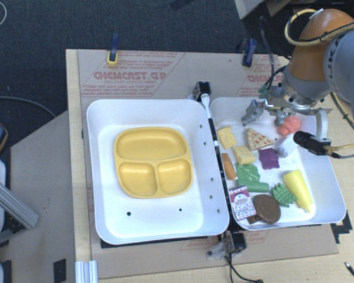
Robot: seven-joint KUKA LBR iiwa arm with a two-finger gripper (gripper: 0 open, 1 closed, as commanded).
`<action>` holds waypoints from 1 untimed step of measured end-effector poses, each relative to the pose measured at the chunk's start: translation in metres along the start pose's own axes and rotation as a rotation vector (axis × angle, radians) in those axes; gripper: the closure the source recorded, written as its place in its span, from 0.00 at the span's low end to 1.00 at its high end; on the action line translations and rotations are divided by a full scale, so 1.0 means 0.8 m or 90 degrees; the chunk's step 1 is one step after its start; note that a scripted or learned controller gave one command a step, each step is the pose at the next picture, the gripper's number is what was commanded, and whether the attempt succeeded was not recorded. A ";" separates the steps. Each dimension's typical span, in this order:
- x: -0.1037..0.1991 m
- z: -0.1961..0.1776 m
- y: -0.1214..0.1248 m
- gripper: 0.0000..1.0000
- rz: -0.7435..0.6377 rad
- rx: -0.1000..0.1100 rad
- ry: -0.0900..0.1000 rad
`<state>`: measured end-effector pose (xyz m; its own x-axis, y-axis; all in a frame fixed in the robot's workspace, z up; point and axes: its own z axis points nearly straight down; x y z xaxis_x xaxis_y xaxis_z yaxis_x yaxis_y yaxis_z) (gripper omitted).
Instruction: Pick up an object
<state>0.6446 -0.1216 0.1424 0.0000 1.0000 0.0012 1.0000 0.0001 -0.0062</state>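
The right bin holds several toy foods. Among them are a pizza slice, two pale yellow cheese pieces, a purple piece, an orange stick, a green leafy piece, a yellow corn cob, a brown round patty and a red-and-white packet. My gripper hangs low over the far end of this bin, under the orange wrist band. A salmon-pink piece lies right beside it, partly hidden by the gripper's parts.
The left bin holds a yellow three-compartment plate. A black hinge strip runs between the bins. Blue clamps sit at the board's far edge, and cables trail by the right bin's right rim.
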 end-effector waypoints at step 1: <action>0.001 0.067 -0.001 0.00 0.000 0.001 0.000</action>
<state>0.6432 -0.1205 0.0886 -0.0001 1.0000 0.0016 1.0000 0.0001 -0.0079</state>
